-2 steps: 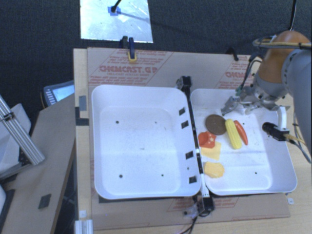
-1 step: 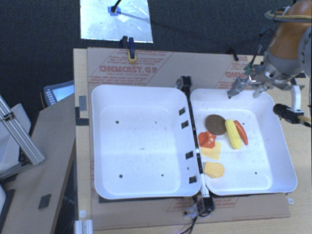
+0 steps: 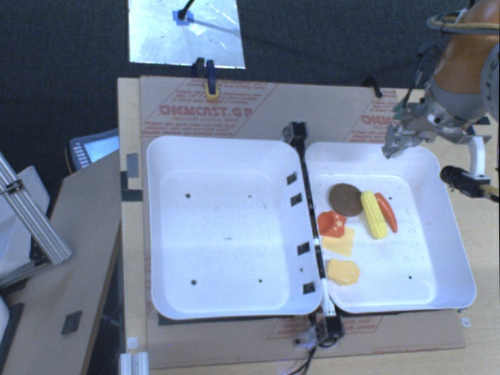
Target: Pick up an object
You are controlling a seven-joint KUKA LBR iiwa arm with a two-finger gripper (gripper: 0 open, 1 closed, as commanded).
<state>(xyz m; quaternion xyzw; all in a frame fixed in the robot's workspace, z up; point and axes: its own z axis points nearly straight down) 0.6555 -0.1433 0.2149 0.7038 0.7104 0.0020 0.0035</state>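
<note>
The worktop [image 3: 234,100] carries two white bins side by side. The left bin [image 3: 226,225] takes up the middle and left; the right bin [image 3: 437,272] lies toward the right edge, and all the small things sit in its left half, close to the wall it shares with its neighbour.

The arm [image 3: 469,53] comes in over the far right corner of the worktop. Its pincer [image 3: 397,141] hangs above the far rim of the right bin, nothing visibly between its tips. Whether it is spread or pressed together I cannot tell; from this slant the tips blur into one pale clump.

Of the things, the brown disc [image 3: 345,199] lies nearest the far wall. Just beside it on the right is the corn [image 3: 373,214], its long axis running from the far edge toward the near edge, with the chilli [image 3: 386,212] touching it on the outer side and lying much the same way. Nearer the shared wall sit a red piece [image 3: 332,223], a yellow wedge [image 3: 339,243] below it, and an orange lump [image 3: 343,272] closest to the near edge.

The coming move turns on this: everything lies toward the near edge and slightly left of the pincer. The disc and corn are the closest candidates, so I judge the reach to be down and inward.
</note>
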